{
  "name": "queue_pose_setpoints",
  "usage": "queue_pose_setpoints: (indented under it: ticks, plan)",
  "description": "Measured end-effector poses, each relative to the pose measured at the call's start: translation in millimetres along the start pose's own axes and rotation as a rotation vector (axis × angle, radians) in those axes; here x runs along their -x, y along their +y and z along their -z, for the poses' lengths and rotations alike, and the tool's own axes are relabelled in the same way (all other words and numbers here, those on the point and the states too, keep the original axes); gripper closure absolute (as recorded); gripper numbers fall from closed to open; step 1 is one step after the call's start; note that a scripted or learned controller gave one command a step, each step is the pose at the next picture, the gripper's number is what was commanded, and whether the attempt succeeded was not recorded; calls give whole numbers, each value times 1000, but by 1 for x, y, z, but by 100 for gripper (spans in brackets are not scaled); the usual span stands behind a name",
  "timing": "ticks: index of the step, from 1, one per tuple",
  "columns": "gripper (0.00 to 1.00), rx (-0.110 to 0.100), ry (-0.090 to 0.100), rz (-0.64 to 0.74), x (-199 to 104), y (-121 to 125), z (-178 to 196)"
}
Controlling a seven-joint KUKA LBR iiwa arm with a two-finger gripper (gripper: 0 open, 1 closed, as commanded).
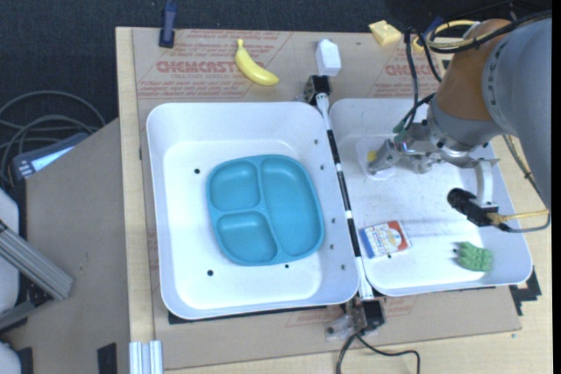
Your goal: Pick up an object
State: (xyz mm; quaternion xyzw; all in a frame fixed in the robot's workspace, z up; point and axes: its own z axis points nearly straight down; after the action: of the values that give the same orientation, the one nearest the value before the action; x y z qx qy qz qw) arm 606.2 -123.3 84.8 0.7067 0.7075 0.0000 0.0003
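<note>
Two loose pickable things, a small card (pixel 385 239) and a green toy (pixel 474 257), lie in the right bin (pixel 421 280) toward its near edge, well nearer than the gripper (pixel 382 159), whose finger state I cannot tell.
</note>
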Motion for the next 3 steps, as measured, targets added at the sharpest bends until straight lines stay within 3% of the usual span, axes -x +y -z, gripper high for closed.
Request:
queue_pose_setpoints:
  ticks: [1, 2, 3]
  plan:
    - [0, -2, 0, -1, -9, -64, -1]
    - [0, -3, 2, -1, -17, -91, -1]
    - [100, -2, 1, -2, -17, -91, 9]
